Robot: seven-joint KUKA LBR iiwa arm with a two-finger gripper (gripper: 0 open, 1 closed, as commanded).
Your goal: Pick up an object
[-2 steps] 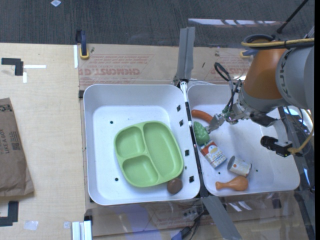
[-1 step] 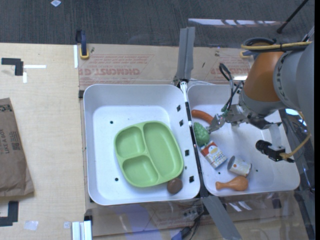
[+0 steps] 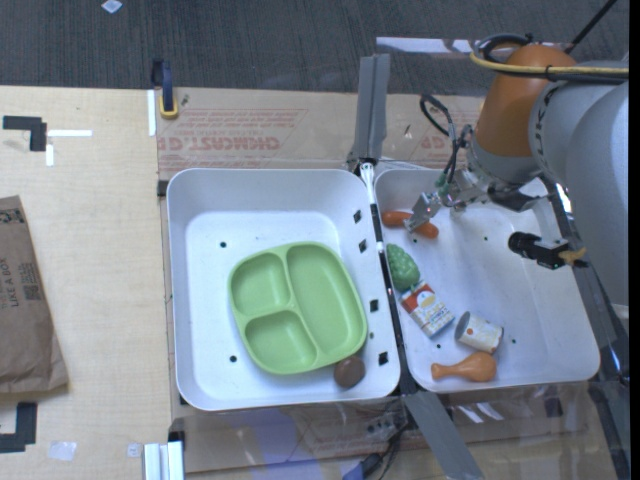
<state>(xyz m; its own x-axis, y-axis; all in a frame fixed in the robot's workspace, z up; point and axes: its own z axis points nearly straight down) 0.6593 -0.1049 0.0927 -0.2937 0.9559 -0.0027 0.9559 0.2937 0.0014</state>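
Two white bins are sitting side by side on the bench, their inner walls touching along a dark clipped seam. The left bin [image 3: 190, 268] is holding a green tray [image 3: 297, 308] with three compartments, lying at a slant near the middle, and a brown lump [image 3: 349, 372] is resting just off the tray's near corner, close to the bin's front wall. The rest of that bin's floor is lying bare, widest along the back and the left side.

The right bin [image 3: 560, 338] is holding the smaller things. An orange piece [image 3: 424, 230] is lying near the back left, and a second reddish bit [image 3: 397, 218] is sitting just beside it. A green lump [image 3: 402, 266] is resting against the seam wall, with a red-and-white carton [image 3: 429, 310] just in front of it. Nearer the front, a small can [image 3: 480, 333] is lying on its side, and an orange drumstick [image 3: 465, 370] is lying close to the front wall.

The arm [image 3: 560, 98] is reaching in from the right over the back of the right bin. The gripper [image 3: 432, 208] is hanging right above the orange piece, tilted toward the seam; whether it is gripping anything cannot be told from here. A black part [image 3: 535, 248] on the arm is jutting over the bin's right half. Open floor is lying in the bin's middle and right, between the can and the arm.
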